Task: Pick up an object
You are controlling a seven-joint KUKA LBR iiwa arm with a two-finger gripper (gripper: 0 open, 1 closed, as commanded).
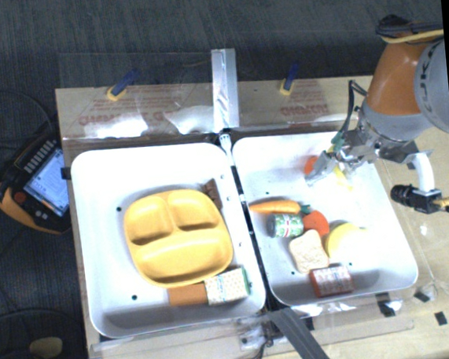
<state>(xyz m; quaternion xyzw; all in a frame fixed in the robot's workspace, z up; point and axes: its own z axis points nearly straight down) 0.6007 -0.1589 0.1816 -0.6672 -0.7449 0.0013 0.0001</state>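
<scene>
My gripper (324, 167) hangs over the upper right part of the right bin (392, 277), reaching in from the right. A small red-orange piece (311, 163) shows right at its tip, and a yellow bit (340, 176) lies just below it; whether either one is gripped is unclear. Lower in this bin lie a carrot (274, 206), a green can (286, 225), a red tomato (317, 221), a bread slice (308, 251), a yellow lemon (342, 238) and a red-brown block (331, 280).
The left bin (103, 226) holds a yellow divided plate (179, 236), a brown block (187, 295), a white and green box (225, 287) and a dark piece (212, 190) by the divider. A handheld controller (39, 185) lies left of the bench.
</scene>
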